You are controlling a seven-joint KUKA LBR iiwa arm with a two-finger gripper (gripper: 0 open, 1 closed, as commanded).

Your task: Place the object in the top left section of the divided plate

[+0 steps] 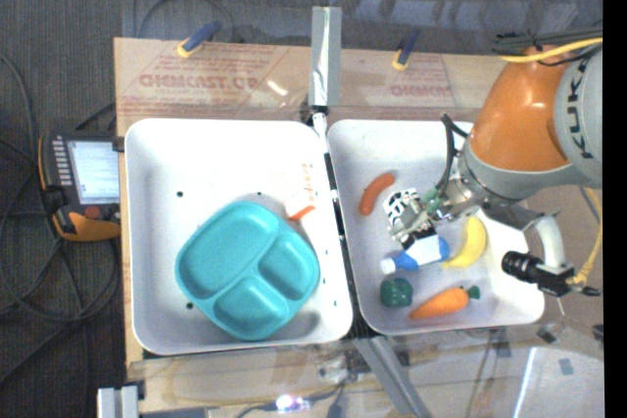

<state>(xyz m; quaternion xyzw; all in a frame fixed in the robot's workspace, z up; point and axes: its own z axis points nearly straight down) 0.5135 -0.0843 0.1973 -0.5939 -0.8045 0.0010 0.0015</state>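
2 shallow white bins are set side by side on the bench. In the left bin (pixel 157 162), a teal divided plate (pixel 248 268) lies in the lower middle of the frame, turned at a slant, with 3 sections seen in it; all 3 are bare. It is presumably kept alone there so that a drop into 1 section is not blocked. A small orange scrap (pixel 302 209) lies just beside the plate's upper right edge, near the bin's divider.

The loose items are gathered in the right bin (pixel 509 313): an orange sausage-like piece (pixel 376 192) toward its upper left, a banana (pixel 470 244), a blue and white bottle-like item (pixel 417 255), a dark green ball (pixel 396 292) and a carrot (pixel 443 302) along the lower edge. Which of these is the task's object cannot be told, but it is judged to be among this cluster, well apart from the plate.

The gripper (pixel 416 213) is lowered into the right bin's middle, just above the bottle-like item and beside the banana, the arm's orange band (pixel 524 117) being seen at the right of the frame. Whether the gripper is spread or closed cannot be told, as its tip is lost against a black and white patterned part; nothing can be said to be held. The pick stage is judged to be in hand, with the carry to the plate not yet done.
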